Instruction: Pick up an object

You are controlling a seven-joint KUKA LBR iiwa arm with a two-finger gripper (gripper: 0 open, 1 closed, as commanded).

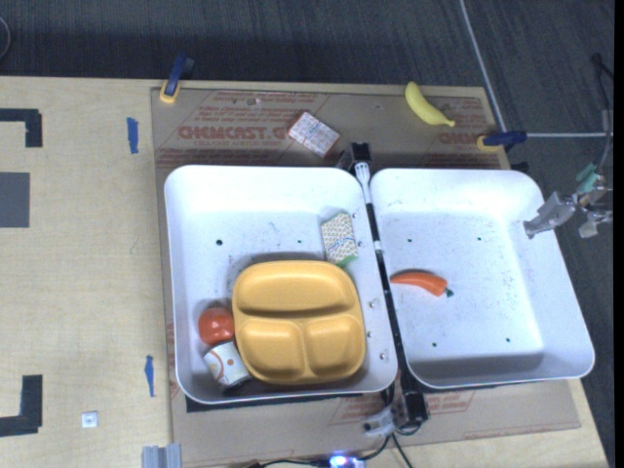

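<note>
An orange carrot-like toy lies in the right bin, near its left wall. The left bin holds a yellow compartment tray, a red ball-like toy, a small white and orange can and a patterned packet. My gripper hangs at the right bin's upper right corner, above its rim and well away from the carrot toy. I see nothing in it.
On the cardboard behind the bins lie a yellow banana and a patterned packet. Clamps hold the board's back edge. A thin rod slants down at the back right.
</note>
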